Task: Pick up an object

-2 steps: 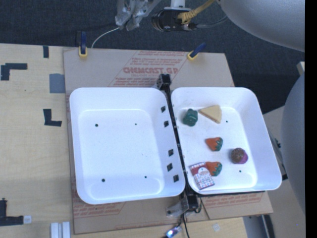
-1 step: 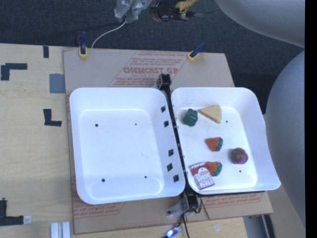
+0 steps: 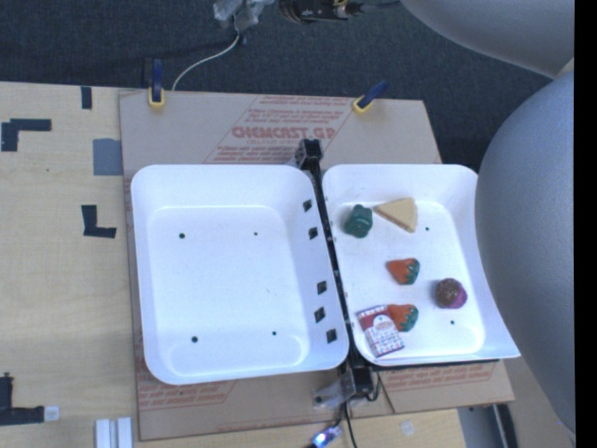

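Note:
Several small objects lie in the right bin point(image 3: 466, 187): a dark green lump point(image 3: 358, 220), a pale yellow wedge point(image 3: 398, 214), an orange and green piece point(image 3: 404, 271), a dark purple ball point(image 3: 451, 293), a second orange and green piece point(image 3: 404, 316) and a red and white packet point(image 3: 381, 331) at the front left corner. My gripper point(image 3: 245, 0) hangs at the top of the view, well behind both bins and over the dark floor, far from every object. It looks blurred and nothing shows in it.
The left bin point(image 3: 224, 269) sits beside the right one on a cardboard sheet point(image 3: 280, 129) held by two clamps. A black divider strip point(image 3: 320, 250) runs between the bins. The grey arm point(image 3: 541, 203) spans the right side, over the right bin's edge.

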Available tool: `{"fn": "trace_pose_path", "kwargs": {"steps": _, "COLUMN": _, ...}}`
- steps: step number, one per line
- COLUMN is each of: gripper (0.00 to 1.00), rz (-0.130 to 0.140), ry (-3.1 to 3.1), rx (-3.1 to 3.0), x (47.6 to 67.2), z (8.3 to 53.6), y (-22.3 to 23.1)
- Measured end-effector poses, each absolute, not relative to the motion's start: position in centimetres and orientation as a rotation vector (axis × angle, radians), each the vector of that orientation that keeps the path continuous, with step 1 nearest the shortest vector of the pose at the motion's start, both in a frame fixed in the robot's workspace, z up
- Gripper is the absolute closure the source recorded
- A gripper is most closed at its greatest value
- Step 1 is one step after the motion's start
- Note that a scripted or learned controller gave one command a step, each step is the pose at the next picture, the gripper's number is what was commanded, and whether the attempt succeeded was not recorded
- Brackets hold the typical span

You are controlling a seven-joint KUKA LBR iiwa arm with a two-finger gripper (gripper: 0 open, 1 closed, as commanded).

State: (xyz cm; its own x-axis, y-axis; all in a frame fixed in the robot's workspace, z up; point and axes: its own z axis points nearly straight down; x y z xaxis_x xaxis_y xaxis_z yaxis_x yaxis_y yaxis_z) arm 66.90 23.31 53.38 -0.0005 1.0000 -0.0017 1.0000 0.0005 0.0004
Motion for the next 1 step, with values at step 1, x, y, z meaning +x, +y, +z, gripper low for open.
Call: {"fn": "trace_pose_path", "kwargs": {"steps": 1, "gripper": 1.00, "rz": -0.024, "ry": 2.226, "rx": 2.226, "x": 66.15, "z": 40.82, "y": 22.94}}
